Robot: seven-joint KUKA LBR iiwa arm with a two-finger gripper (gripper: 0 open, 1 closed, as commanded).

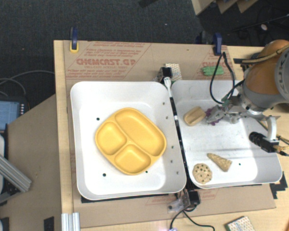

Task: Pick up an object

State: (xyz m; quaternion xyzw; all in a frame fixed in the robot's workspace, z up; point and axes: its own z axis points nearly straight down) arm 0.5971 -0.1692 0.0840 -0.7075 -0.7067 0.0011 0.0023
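Nearest you, the cookie [202,173] and wedge [219,161] lie loose by the right bin's [260,174] front edge, while the plate [130,140] sits mid left bin [82,129], clear of the reach. Farther back, your gripper [217,114] hangs low beside the bread [194,116] near the back-left corner, probably lining up on it; you cannot tell how its jaws stand.

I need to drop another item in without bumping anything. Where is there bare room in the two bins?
Right bin: bare floor in the middle, between the bread piece above and the cookie and wedge below. Crowded at its top, around the tool. Left bin: the yellow tray fills the centre; bare margins around it.
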